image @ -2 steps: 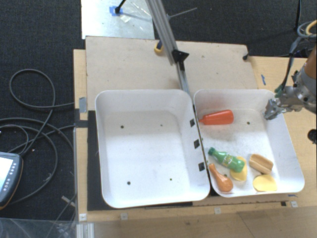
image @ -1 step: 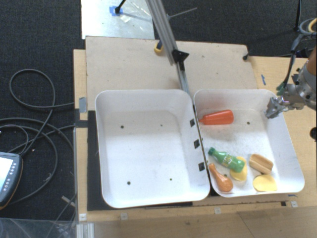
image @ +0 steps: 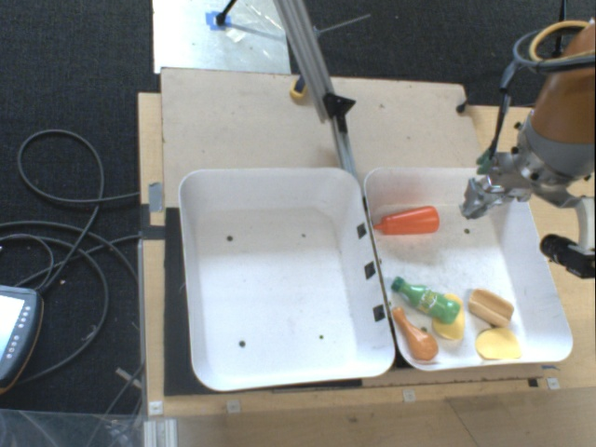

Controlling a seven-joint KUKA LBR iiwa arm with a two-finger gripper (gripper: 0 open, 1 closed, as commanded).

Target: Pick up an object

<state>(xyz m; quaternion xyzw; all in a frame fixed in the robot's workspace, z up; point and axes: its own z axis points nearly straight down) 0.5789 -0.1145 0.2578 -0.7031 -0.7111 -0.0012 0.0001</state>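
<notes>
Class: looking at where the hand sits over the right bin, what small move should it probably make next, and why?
Probably shift left and down toward the orange carrot. The hand hovers at the right bin, holding nothing visible, and the carrot lies nearest, apart from the other items.

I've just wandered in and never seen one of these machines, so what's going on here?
A grey robot arm with an orange band reaches in from the right, its gripper over the upper part of the right bin. Nothing is visibly held. That bin holds toy foods: an orange-red carrot-like piece near the top, and lower down a green bottle, an orange drumstick-like piece, a yellow piece under the bottle, a tan bread-like piece and a yellow slice. The left bin sits beside it.
</notes>
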